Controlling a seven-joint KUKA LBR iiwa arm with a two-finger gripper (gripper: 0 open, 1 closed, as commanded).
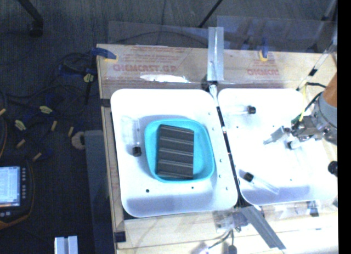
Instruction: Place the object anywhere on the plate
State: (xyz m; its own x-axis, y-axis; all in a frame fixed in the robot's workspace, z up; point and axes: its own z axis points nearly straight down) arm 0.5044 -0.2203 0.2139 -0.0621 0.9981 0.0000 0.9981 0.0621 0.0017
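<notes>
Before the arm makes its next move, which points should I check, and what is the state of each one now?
1. Blue plate sits inside the left bin: ok.
2. Dark ridged block lies on the plate: ok.
3. Gripper is over the right bin, away from the plate: ok.
4. Fingers open or shut: cannot tell.
5. Something held in the gripper: cannot tell.

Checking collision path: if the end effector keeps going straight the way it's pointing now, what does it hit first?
It points leftward over the right bin. Ahead of the end effector the bin floor looks free up to the wall between the bins, probably its first contact. Height is unclear from this slanted view.
</notes>
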